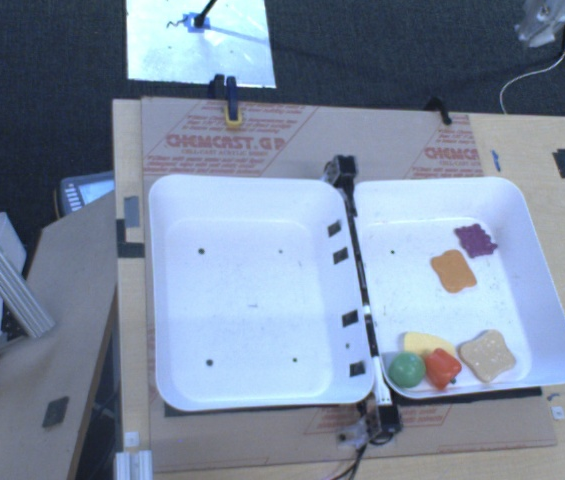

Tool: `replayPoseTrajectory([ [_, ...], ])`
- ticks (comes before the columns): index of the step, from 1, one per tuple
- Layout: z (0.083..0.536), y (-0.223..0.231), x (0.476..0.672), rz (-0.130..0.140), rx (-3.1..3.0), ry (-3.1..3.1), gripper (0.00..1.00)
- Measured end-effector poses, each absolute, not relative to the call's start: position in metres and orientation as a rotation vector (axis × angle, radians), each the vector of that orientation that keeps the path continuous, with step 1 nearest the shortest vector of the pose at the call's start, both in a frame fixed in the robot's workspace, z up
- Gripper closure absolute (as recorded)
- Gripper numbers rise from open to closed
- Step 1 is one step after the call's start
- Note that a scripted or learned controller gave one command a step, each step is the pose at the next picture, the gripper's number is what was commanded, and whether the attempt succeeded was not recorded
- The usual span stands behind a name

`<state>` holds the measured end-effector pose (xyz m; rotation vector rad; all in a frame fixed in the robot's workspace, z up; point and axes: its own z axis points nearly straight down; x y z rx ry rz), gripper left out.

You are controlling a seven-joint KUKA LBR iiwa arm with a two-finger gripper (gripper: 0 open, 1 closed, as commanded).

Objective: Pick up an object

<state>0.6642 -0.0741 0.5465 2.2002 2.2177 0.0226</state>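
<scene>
Progress is nil: toast slice [487, 355], green ball [407, 370] and the other toys all lie in the right bin [522, 213]. The gripper [552, 8] hangs well apart, too blurred to tell whether it is open or closed.
</scene>
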Motion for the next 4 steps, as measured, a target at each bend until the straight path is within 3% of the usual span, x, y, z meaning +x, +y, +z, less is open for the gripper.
replayPoseTrajectory([
  [1, 0.463, -0.126, 0.661, -0.006, 2.226, 2.220, 1.00],
  [2, 0.389, -0.146, 0.668, -0.005, 2.224, 2.223, 1.00],
  [3, 0.526, -0.088, 0.664, 0.020, 2.200, 2.222, 1.00],
  [4, 0.408, -0.119, 0.668, -0.009, 2.227, 2.225, 1.00],
])
